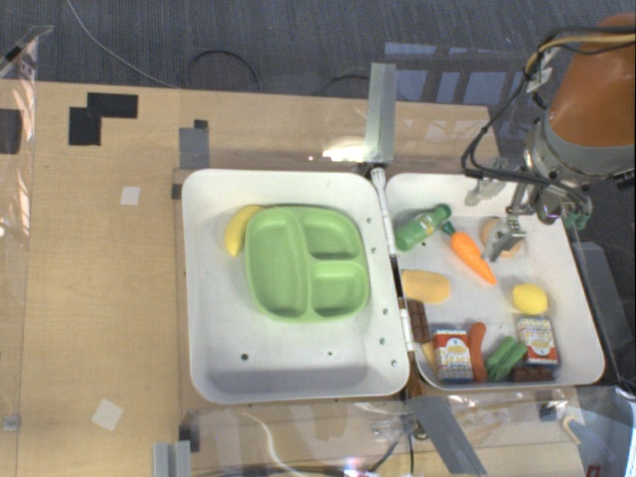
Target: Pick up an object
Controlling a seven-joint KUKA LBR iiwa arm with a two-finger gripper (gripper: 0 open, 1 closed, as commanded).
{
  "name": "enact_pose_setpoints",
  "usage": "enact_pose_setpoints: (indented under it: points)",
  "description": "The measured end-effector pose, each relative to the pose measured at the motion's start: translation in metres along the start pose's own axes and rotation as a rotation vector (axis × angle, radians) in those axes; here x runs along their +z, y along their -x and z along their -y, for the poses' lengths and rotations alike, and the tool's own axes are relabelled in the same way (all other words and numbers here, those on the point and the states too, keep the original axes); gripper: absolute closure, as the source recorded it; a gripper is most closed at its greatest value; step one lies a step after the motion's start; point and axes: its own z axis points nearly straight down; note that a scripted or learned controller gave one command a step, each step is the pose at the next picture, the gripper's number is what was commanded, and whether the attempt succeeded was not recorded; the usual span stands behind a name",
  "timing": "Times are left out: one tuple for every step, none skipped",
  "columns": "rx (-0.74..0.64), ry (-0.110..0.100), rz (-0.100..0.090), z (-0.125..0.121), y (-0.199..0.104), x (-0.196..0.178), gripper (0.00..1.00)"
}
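Note:
My gripper point(508, 235) hangs low over the back of the right bin point(588, 311), right at a small tan round object point(492, 233) that it partly covers. An orange carrot point(473, 257) lies just to its left, and a green bottle point(421, 227) lies further left. A yellow lemon point(531, 299) sits in front of the gripper. The grey arm with its orange band point(593, 92) comes in from the upper right.
The right bin also holds a tan potato-like piece point(425, 286), a brown bar point(418, 322), two small cartons point(452, 355) point(537, 338), a red sausage point(477, 347) and a green vegetable point(506, 357). The left bin point(214, 346) holds a green divided plate point(303, 263) and a banana point(237, 229).

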Motion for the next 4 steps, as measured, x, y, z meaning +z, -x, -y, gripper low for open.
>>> enact_pose_setpoints:
  points:
    - [-0.324, 0.004, -0.007, -0.021, 0.020, 0.145, 0.00]
    - [-0.329, 0.003, -0.020, 0.056, 0.053, 0.161, 0.00]
    - [-0.330, -0.003, 0.011, 0.053, 0.060, 0.144, 1.00]
    - [-0.330, 0.004, -0.019, 0.056, 0.053, 0.149, 0.00]
